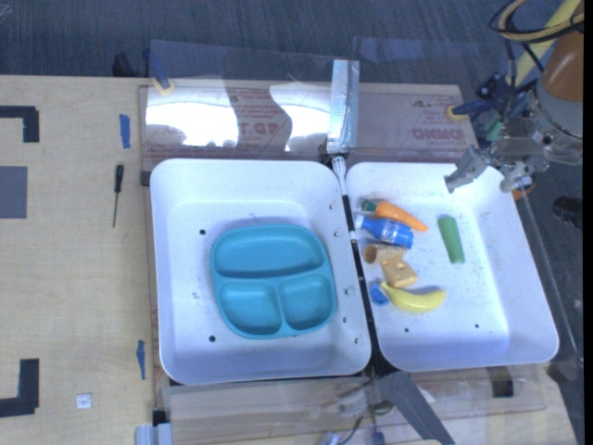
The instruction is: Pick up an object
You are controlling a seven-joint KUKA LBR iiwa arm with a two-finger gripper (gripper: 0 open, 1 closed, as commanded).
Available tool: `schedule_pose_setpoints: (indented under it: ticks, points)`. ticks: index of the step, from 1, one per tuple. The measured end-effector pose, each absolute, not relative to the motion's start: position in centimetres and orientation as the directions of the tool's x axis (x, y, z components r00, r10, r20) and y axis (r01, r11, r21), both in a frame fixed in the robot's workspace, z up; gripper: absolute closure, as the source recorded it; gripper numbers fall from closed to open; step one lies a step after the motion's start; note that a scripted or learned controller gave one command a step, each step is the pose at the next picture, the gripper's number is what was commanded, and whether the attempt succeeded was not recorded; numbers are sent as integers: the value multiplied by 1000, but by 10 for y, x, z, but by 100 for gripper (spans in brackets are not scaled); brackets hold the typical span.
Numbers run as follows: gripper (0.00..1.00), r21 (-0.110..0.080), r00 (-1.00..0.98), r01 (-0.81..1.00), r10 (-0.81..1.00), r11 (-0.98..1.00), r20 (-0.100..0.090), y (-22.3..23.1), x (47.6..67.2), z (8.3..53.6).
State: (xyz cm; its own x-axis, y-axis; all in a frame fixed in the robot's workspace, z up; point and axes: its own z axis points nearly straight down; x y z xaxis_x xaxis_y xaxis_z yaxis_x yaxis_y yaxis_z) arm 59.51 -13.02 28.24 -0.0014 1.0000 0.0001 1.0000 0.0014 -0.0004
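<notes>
Hovering over the right bin's point(533, 336) far right corner, the gripper point(489, 175) is showing two fingers spread apart with nothing between them, so released and empty. Nearest candidate looks like the green cylinder point(451, 239), lying on the bin floor toward the near-left of the gripper, clear of the rest. Its long axis is running roughly far-to-near. The carrot point(400, 214), blue bottle point(387, 233) and banana point(414, 297) are sitting further left, clustered by the divider. Blue tray point(271, 279) is sitting in the left bin point(176, 248).

Glossy, seemingly plastic blue tray point(271, 281)
</notes>
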Motion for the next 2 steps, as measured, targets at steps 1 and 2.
schedule_pose_setpoints:
  ticks: [1,2]
  points:
    - [0,-10,209,978,978,-209,-1,-155,576,156]
    - [0,6,227,974,974,-227,0,-182,601,88]
